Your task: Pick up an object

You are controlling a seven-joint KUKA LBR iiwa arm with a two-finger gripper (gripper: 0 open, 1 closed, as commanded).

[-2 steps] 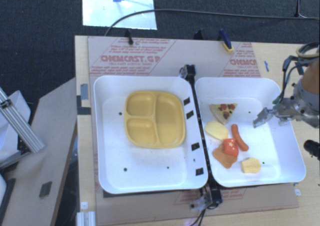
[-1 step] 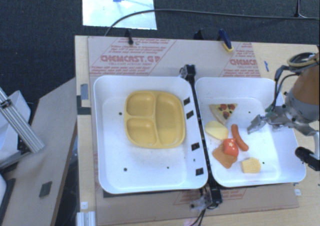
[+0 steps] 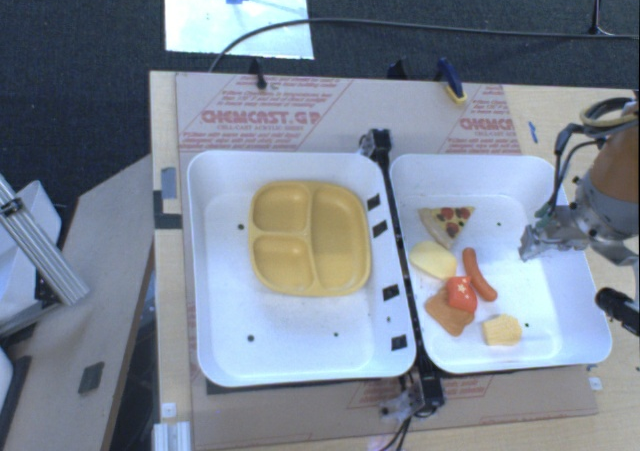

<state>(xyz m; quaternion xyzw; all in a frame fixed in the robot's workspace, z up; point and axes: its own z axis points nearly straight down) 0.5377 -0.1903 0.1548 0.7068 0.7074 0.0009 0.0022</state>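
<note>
The right bin holds several toy foods: a pizza slice, a pale yellow piece, an orange sausage, a red tomato on a brown piece, and a yellow cracker-like block. My gripper hangs over the right side of that bin, right of the sausage and clear of the food. Nothing shows between its fingers.
The left bin holds a yellow divided plate. A black clip strip runs between the bins. Cables and a blue clamp lie behind the bins on the board.
</note>
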